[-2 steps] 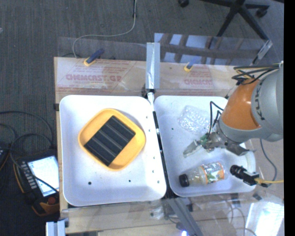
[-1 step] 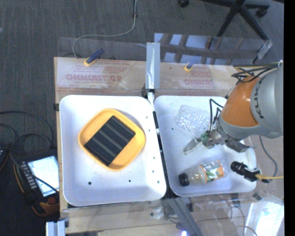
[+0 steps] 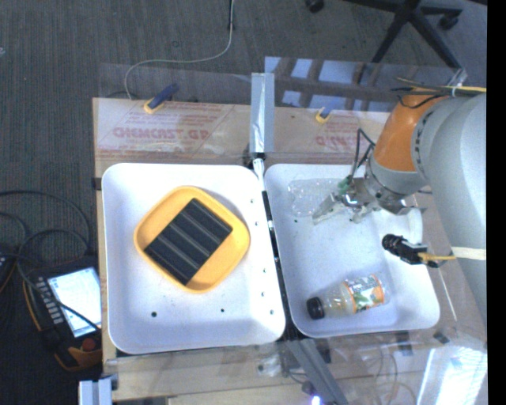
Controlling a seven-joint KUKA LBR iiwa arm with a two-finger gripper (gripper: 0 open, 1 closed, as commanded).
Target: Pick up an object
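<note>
Bottle (image 3: 357, 294) lies on its side in right bin (image 3: 348, 253), black cap pointing left, well toward view's bottom from gripper (image 3: 330, 209); jaws open or clenched, can't tell.

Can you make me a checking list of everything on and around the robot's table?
Surface: left bin and right bin, white, side by side.
Job's things: bottle lying on its side in the right bin; yellow dish holding a black ribbed slab in the left bin.
Clutter: clear plastic in the right bin, hard to make out.
Hand: hand over the right bin, beside the clear plastic.
Cables: thin wire on the floor.
Surroundings: dark carpet, small screen, chair legs.
</note>
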